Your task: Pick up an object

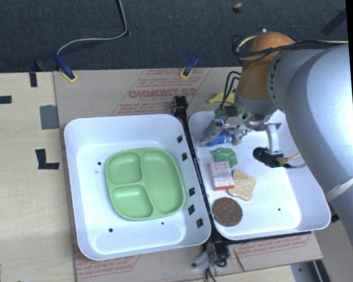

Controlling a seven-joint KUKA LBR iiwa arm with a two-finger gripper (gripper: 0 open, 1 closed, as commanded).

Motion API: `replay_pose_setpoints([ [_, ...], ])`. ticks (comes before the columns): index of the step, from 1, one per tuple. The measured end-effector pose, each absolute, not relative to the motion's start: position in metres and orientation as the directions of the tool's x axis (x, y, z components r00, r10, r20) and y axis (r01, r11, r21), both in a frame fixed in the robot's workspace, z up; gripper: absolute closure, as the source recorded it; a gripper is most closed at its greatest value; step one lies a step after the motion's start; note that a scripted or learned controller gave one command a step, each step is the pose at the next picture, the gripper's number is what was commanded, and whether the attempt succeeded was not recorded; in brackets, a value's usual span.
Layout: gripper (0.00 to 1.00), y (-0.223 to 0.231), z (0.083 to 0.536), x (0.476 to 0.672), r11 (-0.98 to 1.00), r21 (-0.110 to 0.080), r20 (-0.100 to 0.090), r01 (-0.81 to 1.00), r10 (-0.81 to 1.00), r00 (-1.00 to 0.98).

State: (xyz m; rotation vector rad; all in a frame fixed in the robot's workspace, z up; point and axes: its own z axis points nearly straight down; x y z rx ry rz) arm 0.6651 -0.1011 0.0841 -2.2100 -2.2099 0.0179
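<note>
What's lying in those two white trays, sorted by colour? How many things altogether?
Green: 2, the divided plate in the left bin and a small green item in the right bin
Brown: 1, the round disc
Tan: 1, the pale chunk
Red and white: 1, the small packet
Total: 5

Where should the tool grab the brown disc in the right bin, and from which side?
Take the disc across its rim, coming straight down from above. It lies flat on the right bin floor, so only its round edge offers opposing faces. Set the fingers along the left-right line, probably: the beige piece sits close at its upper right and the bin wall runs near its left, so clearance there looks tight.
</note>
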Motion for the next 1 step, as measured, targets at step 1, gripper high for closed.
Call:
replay_pose_setpoints([
  [1,0.00,-0.1015,0.0840,0.6652,0.001,-0.019,0.004,1.000,1.000,0.000],
])
